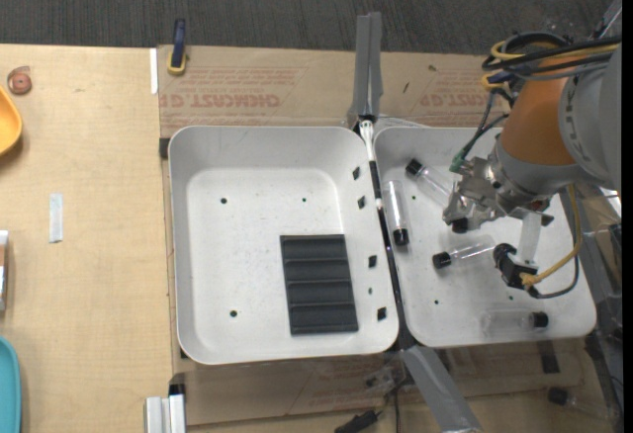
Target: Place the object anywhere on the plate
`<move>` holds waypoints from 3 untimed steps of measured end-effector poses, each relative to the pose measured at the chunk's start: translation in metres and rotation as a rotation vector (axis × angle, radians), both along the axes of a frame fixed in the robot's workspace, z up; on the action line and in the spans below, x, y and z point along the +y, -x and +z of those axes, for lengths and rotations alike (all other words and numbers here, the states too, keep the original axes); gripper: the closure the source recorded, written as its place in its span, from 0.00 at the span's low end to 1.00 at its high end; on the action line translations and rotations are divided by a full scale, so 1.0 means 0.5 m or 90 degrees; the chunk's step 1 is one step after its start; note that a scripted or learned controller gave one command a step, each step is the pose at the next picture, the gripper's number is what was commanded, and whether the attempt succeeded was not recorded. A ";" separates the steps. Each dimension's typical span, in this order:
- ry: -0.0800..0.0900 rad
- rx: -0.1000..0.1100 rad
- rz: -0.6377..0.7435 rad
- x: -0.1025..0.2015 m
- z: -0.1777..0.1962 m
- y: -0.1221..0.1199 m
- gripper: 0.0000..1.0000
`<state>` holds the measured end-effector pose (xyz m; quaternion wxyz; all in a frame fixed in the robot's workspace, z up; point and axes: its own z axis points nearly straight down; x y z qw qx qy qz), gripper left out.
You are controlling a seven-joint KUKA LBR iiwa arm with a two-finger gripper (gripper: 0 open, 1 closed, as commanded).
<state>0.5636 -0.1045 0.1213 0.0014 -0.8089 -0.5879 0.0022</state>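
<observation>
A black ridged plate (318, 284) lies flat in the left bin (198, 223), toward its near right part. Several clear tubes with black caps lie in the right bin (564, 322): one (396, 214) along the left wall, one (427, 176) near the back, one (463, 253) in the middle and one (514, 322) near the front. My gripper (463, 212) hangs low over the right bin, between the back tube and the middle tube, just above the middle one. I see no tube held in it.
The arm's orange band (539, 120) and cables (524, 268) hang over the right bin's far right part. A metal divider (368, 65) rises between the bins at the back. The wooden bench (79, 223) lies to the left, with small items along its left edge.
</observation>
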 end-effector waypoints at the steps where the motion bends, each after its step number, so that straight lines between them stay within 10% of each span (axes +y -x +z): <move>1: 0.001 -0.001 -0.010 0.156 0.139 -0.190 1.00; 2: 0.002 -0.001 -0.046 0.312 0.138 -0.185 1.00; 3: 0.000 -0.001 0.234 0.386 0.217 -0.100 1.00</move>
